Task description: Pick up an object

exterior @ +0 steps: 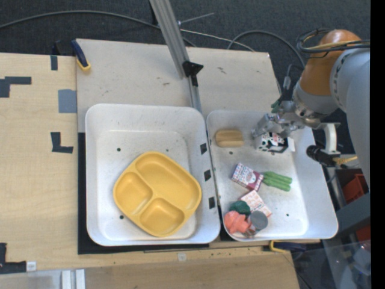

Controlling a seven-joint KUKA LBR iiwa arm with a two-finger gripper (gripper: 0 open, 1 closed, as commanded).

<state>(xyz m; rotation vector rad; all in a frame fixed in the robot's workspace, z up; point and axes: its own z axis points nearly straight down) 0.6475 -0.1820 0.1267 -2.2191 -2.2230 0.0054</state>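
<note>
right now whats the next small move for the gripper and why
Probably a short lift straight up. The gripper is low in the right bin, over a small black-and-white object, with the tan block apart to its left. Whether it has a hold is unclear.

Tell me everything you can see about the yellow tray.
The yellow tray is a rounded square that looks like plastic, with three compartments: one large and two smaller. It lies flat, right side up and turned at an angle, in the left bin, near its front right corner. It holds nothing, and nothing but the bin touches it.
</note>
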